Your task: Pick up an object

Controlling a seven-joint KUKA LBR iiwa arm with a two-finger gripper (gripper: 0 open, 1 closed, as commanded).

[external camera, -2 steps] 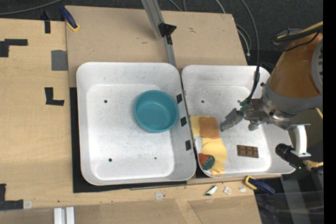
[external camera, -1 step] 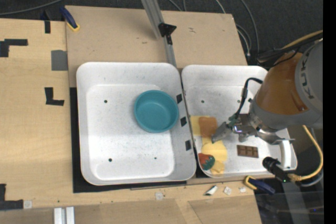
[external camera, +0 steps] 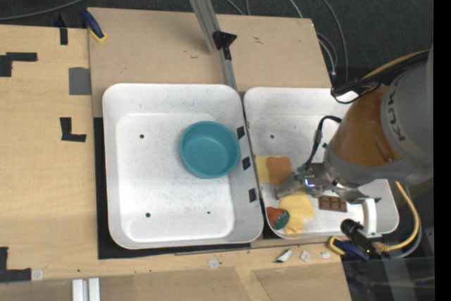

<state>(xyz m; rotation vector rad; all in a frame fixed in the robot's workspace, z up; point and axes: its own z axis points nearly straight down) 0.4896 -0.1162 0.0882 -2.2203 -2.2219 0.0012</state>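
A wooden bench (external camera: 42, 151) carries 2 shallow white bins side by side, with dark floor and loose cables beyond its far edge. A grey metal pole (external camera: 201, 3) slants down from the top toward the seam between the bins.

The left bin (external camera: 141, 201) holds a teal bowl (external camera: 209, 149), upright, sitting toward the bin's right wall and well apart from everything else.

The right bin (external camera: 282, 109) has a small cluster in its near part. A pale yellow piece with an orange-brown block (external camera: 278, 168) on it lies just right of the dividing wall. Nearer the front rim sits a yellow object (external camera: 297, 206), touching a small red and green item (external camera: 277, 218) at its left.

The arm (external camera: 380, 130) comes in from the right, orange band above the wrist, and hangs over the right bin. Its gripper (external camera: 290, 185) points down-left between the orange-brown block and the yellow object, close above them. Whether the claw is open or closed cannot be told; nothing is visibly held. A brown patterned piece (external camera: 331, 204) lies just under the wrist, to the right of the yellow object.
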